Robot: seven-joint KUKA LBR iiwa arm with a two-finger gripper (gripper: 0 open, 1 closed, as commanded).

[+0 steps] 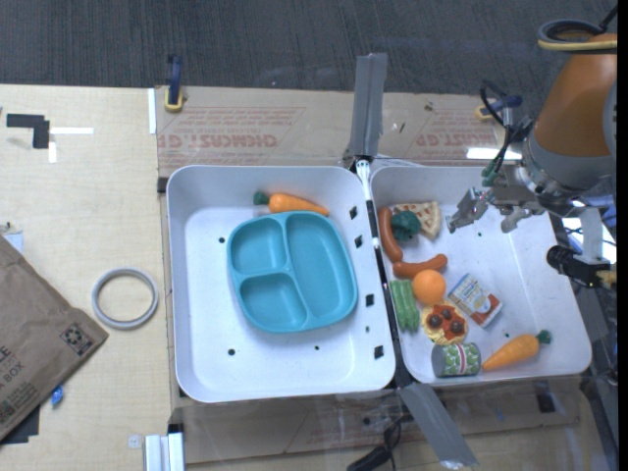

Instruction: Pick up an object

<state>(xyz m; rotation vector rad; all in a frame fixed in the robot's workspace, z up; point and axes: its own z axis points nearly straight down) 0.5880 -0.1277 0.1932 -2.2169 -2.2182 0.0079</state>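
floor: dark grey carpet [245,18] beyond my jaws | surface [78,214]: pale wood, far left of my jaws | light: even

The arm [574,96] comes in from the right side of the view, its orange band broad and rounded near the top right corner, with the grey wrist section just below it. Cables run along its left flank. From the wrist the hand [491,214] juts down and to the left, held at a slant, not plumb. Two grey fingers [466,212] splay outward from each other, a clear gap showing between their tips, and nothing sits in that gap. A black fitting sticks out from the arm lower on the right.
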